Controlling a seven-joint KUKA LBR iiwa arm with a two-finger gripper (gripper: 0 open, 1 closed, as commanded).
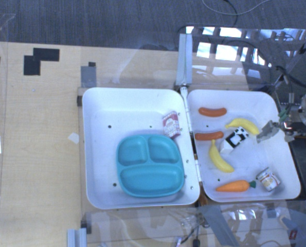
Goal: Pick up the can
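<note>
Grey metal at the right edge of the right bin [276, 99] is marking where the claw [268, 131] is hanging, low over the bin's right side, and whether it is spread or pressed together I cannot tell from this slanted view; nothing is showing between its tips. The can [268, 179] is lying tipped on its side near the bin's front right corner, in front of the claw and apart from it, with the leafy end of the carrot [235, 186] just beside it on the left. To do this step well, the claw is probably needing to travel toward the front of the bin, stopping above the can's middle, and turning so the closing line is crossing the can's round body rather than its ends. A can on its side is likely to roll, so a slow, centred descent is looking wise, keeping clear of the carrot and the bin wall. The two bananas [220, 157], the black-and-white block [236, 137] and the two sausages [212, 111] are lying farther left, well out of the path. In the left bin [99, 138] a teal divided plate [150, 165] and a small red packet [171, 124] are sitting, of no concern here.
</note>
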